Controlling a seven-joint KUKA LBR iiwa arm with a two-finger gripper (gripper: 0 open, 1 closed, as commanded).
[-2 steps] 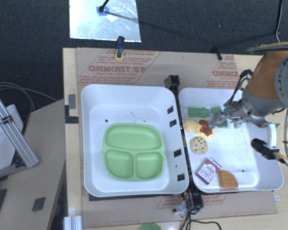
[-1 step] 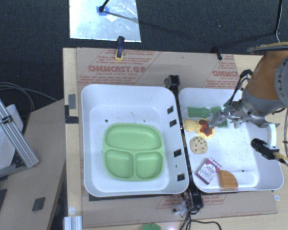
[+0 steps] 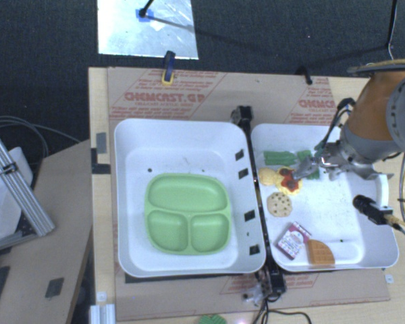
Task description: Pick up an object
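Note:
The right bin (image 3: 334, 211) holds several small items. A green piece (image 3: 279, 157) lies near its back left, with a yellow piece (image 3: 268, 177) and a small red piece (image 3: 288, 183) just in front of it. A round cookie (image 3: 279, 204) sits lower down. A pink and white packet (image 3: 292, 240) and an orange-brown waffle-like piece (image 3: 320, 253) lie near the front edge. My gripper (image 3: 305, 168) reaches in from the right, its tip low over the bin between the green piece and the red piece, touching or nearly touching the red one.
The left bin (image 3: 182, 144) holds a light green divided plate (image 3: 187, 212). A black clamp (image 3: 242, 115) sits at the back where the two bins meet. A black part with cables (image 3: 370, 210) hangs over the right bin's right side.

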